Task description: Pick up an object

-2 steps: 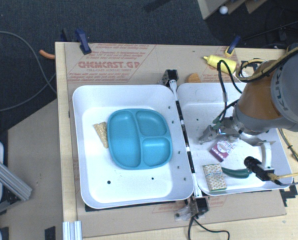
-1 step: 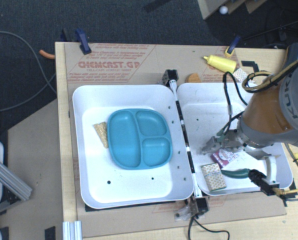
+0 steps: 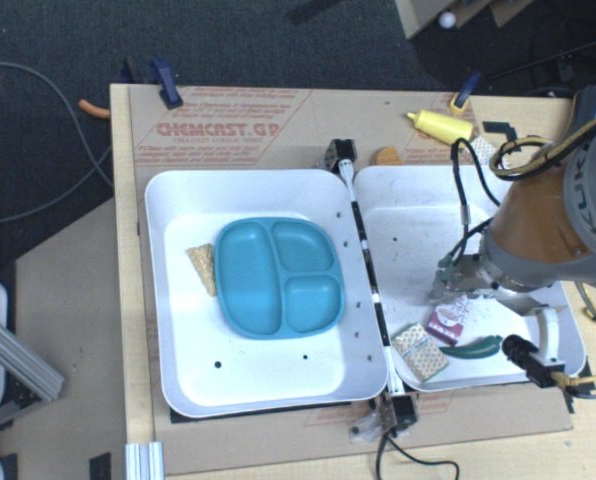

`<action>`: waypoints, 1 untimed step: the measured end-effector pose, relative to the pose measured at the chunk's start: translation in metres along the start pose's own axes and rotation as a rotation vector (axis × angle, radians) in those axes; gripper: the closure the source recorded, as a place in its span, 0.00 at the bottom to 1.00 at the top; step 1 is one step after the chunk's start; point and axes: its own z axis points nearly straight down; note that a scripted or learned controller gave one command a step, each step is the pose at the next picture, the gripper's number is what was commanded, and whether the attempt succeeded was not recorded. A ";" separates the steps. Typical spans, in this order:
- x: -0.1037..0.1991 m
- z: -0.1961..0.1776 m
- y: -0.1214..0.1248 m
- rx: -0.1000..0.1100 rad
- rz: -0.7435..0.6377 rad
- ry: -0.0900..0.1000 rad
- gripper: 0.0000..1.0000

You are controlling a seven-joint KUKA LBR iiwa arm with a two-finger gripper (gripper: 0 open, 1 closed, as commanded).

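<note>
On my feed the left bin (image 3: 168,268) is smooth white plastic with rounded corners. A rough tan scrap (image 3: 202,264), porous like sponge, lies against the left rim of the plate, one corner seemingly tucked under it. The plate (image 3: 278,276) is glossy teal plastic, a rounded rectangle moulded into three compartments: one long, two smaller. It sits near the bin's middle.

Right of the plate, across the seam, is the right bin (image 3: 408,208), the same white shell. Nearest the plate, and lower in the view than it, a flat square pad (image 3: 419,352) with a tan woven check lies tilted in the near corner. Just right of that is a small crinkled packet (image 3: 447,322), pink and white, touching or nearly touching the pad. Further right a slim curved green piece (image 3: 475,348) lies just beside the packet.

The gripper (image 3: 452,280) hangs low, right of the plate and just beyond the packet. I cannot tell whether the claw is released or clenched, and I see nothing in it. The arm (image 3: 538,228), matte orange over grey, covers the bin's right side.
</note>
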 end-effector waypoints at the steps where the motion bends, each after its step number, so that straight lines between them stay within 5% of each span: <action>1: 0.043 -0.084 0.059 0.021 -0.003 0.013 1.00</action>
